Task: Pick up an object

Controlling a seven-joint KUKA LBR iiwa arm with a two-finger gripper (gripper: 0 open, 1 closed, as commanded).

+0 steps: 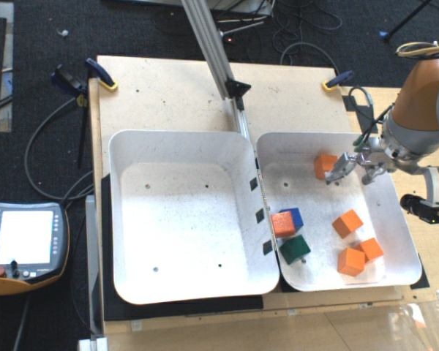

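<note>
Orange block near the far edge of the right bin, just beside the gripper.

The arm reaches in over the bin's right edge; whether the claw is apart or together I cannot tell. Three more orange blocks lie toward the bin's near right corner. By its left edge an orange cube touches a blue cube, with a green block just nearer. The left bin sits alongside.
</note>
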